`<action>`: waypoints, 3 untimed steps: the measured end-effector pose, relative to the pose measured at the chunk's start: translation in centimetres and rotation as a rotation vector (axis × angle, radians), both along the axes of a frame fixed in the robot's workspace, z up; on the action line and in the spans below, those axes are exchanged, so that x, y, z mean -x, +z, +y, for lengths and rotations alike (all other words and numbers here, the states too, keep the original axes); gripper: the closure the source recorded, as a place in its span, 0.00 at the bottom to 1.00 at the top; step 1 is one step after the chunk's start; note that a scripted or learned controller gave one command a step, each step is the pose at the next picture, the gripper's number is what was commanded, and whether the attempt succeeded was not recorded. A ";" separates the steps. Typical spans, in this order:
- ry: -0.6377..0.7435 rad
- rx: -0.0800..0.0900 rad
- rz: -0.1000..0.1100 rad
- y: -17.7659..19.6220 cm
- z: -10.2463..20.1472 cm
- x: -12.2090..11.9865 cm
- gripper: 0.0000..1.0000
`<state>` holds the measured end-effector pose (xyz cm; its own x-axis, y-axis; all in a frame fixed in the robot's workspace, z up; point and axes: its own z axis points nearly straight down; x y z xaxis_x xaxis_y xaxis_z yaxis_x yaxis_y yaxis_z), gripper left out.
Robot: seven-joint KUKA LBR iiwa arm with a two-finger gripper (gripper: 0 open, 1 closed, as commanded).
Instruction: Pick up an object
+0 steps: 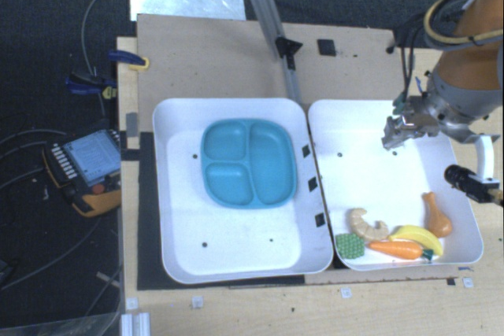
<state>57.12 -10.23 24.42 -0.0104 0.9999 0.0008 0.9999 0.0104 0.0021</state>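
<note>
Currently the candidate objects — carrot [396, 249], banana [420, 236], drumstick [437, 216] and a pale piece [367, 224] — are lying clustered at the right bin's [346, 138] near edge, while the gripper [396, 131], its finger state impossible to tell, is hovering well apart over bare floor, so the approach is pending: translating toward the cluster, then descending.

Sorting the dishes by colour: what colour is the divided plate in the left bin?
Light blue: the three-compartment plastic plate, clearest in the camera view.
</note>
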 end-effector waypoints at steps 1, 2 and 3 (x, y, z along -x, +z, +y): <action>-0.001 -0.001 0.002 -1.1 5.0 1.0 1.00; -0.002 0.000 0.002 -2.0 10.3 2.1 1.00; 0.000 -0.001 0.000 -1.0 15.4 2.0 1.00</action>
<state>55.08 5.20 23.42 -0.0104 0.9999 0.0018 0.9999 0.0104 0.0019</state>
